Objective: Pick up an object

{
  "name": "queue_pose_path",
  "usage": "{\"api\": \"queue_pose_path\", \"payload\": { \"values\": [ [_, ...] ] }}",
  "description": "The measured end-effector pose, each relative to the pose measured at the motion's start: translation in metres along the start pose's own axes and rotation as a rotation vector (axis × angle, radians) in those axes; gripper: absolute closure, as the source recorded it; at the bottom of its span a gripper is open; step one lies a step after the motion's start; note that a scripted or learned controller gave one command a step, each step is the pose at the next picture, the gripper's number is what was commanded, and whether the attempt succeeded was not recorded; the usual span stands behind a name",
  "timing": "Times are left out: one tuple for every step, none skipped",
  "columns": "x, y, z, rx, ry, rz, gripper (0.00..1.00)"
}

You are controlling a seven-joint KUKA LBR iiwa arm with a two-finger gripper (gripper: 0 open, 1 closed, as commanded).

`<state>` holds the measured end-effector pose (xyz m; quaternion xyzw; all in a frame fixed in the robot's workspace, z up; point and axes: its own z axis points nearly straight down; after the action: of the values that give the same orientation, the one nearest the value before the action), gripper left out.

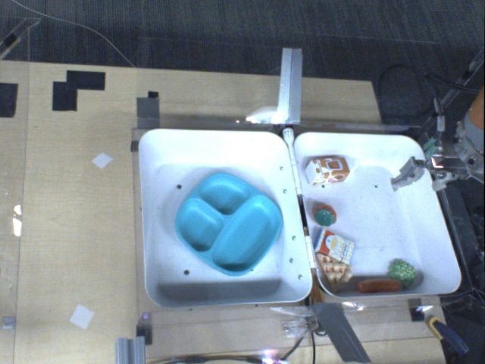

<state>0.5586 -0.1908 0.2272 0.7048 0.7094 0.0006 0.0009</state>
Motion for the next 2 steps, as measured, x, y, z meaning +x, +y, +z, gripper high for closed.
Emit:
{"api": "queue_pose_path", "payload": {
  "values": [
    [0.062, -0.060, 0.118, 0.000, 0.001, -0.043, 0.00],
    [0.113, -0.069, 0.043, -0.002, 0.000, -0.419, 0.00]
  ]
}}
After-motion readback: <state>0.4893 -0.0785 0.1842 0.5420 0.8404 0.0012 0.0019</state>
